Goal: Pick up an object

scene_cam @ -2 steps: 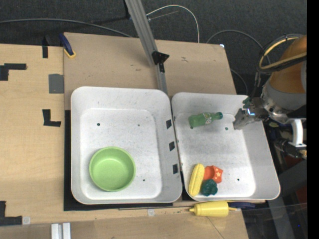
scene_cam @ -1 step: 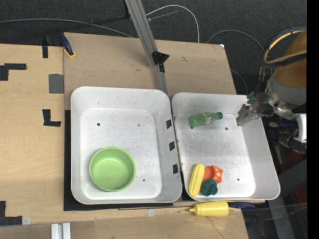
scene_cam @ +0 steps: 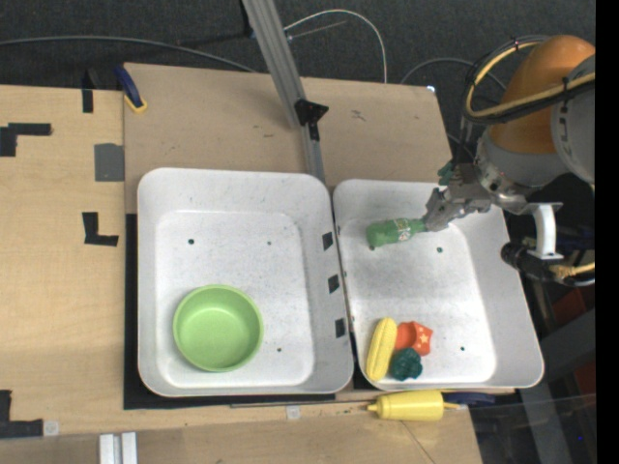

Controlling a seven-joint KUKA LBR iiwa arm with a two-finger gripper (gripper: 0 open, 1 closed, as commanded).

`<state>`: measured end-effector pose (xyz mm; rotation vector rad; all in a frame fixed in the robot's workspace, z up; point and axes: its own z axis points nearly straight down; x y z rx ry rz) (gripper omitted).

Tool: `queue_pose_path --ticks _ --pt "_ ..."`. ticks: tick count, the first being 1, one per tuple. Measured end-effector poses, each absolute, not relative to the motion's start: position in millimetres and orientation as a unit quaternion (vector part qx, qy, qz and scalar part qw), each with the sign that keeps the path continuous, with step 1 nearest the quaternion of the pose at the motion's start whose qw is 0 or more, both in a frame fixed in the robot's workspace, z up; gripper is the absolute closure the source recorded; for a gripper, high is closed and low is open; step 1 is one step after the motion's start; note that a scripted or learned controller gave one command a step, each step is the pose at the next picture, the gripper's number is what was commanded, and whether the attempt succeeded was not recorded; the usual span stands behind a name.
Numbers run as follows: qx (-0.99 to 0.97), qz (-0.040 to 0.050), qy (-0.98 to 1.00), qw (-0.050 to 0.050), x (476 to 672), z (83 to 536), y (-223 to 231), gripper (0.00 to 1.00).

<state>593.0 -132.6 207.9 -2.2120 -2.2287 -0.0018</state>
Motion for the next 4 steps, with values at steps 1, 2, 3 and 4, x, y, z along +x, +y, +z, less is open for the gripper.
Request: queue_pose_path --ticks 1,2,3,4 --pt "-0.704 -0.0008 -0.71 0.0 610.1 220.1 -80.0 1.0" --pt "-0.705 -0.0006 -0.71 0.0 627.9 226.3 -32.9 1.0" --pt "-0.705 -0.0008 -0.71 0.0 640.8 235.8 18.7 1.0" --pt "-0.705 0.0005 -0.709 0.001 647.0 223.8 65.9 1.0"
